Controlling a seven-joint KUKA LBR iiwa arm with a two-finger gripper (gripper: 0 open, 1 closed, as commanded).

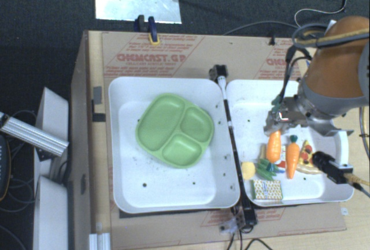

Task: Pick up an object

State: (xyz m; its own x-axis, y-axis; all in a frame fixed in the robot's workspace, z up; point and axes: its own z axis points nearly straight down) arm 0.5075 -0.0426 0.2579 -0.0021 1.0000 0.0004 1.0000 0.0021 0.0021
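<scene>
Camera view: tool (pixel 281 122) above carrots (pixel 274 146), near right bin (pixel 254 96) centre.

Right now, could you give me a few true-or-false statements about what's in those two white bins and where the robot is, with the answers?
1. The green plate lies in the left bin. True.
2. The green plate has three sections. True.
3. Two toy carrots lie in the left bin. False: they lie in the right bin, with other small toys.
4. The gripper hangs over the left bin. False: it is over the right bin, just above the carrots.
5. The patterned block sits on the green plate. False: it sits near the right bin's front edge.
</scene>
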